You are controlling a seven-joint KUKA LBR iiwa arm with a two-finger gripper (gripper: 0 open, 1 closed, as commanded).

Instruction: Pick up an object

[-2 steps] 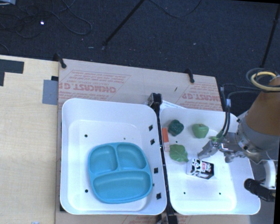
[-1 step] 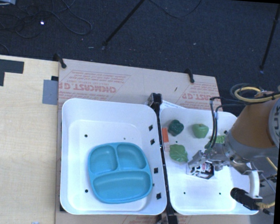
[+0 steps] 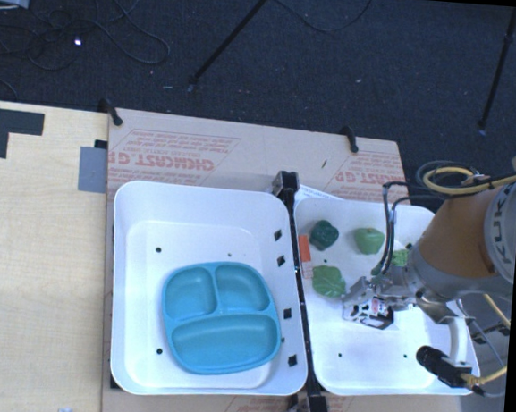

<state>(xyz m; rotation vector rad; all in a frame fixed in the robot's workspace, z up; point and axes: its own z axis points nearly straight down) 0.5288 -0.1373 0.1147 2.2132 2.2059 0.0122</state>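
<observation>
The nearest candidate, a light green lump (image 3: 328,281), lies in the right bin (image 3: 405,370), centre-right of frame, just left of the gripper (image 3: 367,311). It is roughly rounded, with no clear long axis or heading. Centre over it before descending. Claw state: cannot tell. A dark green object (image 3: 324,234) lies above it.

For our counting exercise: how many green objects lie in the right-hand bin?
3. A dark green one near the divider, a light green one to its right, and a third in front of them. The arm may hide others.
</observation>
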